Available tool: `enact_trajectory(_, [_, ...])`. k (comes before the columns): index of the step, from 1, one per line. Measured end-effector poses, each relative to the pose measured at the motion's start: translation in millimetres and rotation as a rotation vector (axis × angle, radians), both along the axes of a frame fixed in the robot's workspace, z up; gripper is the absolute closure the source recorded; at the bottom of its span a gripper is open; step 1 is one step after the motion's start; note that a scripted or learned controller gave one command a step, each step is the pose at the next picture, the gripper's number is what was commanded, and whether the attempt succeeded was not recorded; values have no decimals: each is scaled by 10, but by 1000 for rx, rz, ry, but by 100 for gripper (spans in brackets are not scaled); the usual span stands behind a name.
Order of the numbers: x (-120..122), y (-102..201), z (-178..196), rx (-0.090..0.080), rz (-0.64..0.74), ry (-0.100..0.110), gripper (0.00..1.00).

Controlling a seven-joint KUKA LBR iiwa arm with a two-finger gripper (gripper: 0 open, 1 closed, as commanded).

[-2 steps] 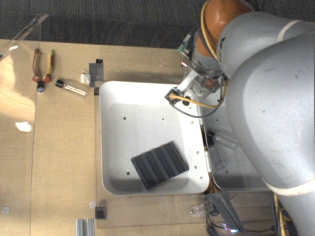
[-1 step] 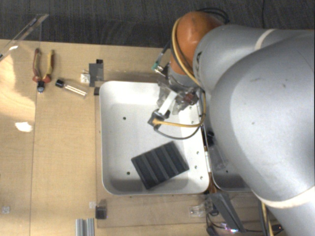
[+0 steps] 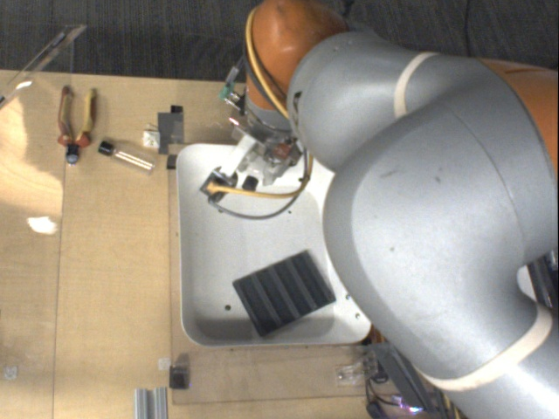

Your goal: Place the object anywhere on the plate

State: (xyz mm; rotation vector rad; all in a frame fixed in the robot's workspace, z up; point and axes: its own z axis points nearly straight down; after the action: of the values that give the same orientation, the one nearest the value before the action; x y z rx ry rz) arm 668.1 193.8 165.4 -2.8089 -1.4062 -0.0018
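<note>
In the camera view, a light wooden desk point(image 3: 105, 278) is seen from above, and a shallow white bin point(image 3: 203, 260) is set on it near the middle of the frame. A black ribbed block point(image 3: 285, 291) is laid flat on the bin floor, in the part nearest the lower edge, turned at a slant to the bin walls. It is touched by nothing.

The right half of the frame is taken up by the grey arm point(image 3: 437, 199), whose orange section point(image 3: 284, 24) is seen at the top. The claw point(image 3: 255, 171) is held over the far end of the bin, well apart from the ribbed block. Whether the claw is open or closed cannot be told, as it is largely covered by the wrist; nothing is seen to be held in it.

On the desk to the left of the bin, a pair of pliers with red and yellow handles point(image 3: 77, 120) is laid near the far edge. A small clear tube with a black cap point(image 3: 125, 154) is placed just beside it, between the pliers and the bin.
</note>
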Motion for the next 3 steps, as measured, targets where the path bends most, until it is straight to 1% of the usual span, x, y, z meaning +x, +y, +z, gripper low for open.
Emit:
enact_trajectory(1, [-1,420,481,0,297,-1,100])
enact_trajectory(2, [-786,401,-258,0,577,-1,100])
enact_trajectory(3, [-315,259,775,-2,1022,-6,100])
